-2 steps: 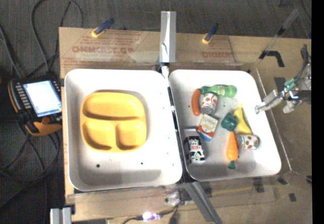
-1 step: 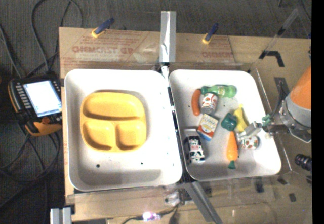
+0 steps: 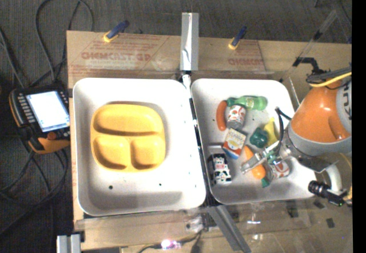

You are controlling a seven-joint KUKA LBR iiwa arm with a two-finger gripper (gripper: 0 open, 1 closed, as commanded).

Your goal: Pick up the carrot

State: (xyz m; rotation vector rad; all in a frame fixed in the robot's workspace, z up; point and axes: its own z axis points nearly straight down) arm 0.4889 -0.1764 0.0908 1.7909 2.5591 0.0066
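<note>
In the camera view the carrot (image 3: 254, 167) lies in the right bin (image 3: 243, 87), toward its near right corner, its long axis slanting from the bin's middle toward that corner. The pincer (image 3: 267, 165) sits right over the carrot's thicker end, touching or just above it. How wide the pincer stands I cannot tell, nor whether it grips anything.

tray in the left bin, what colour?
Yellow-orange. The three-compartment tray shows plainly in the camera view, lying in the left white bin.
</note>
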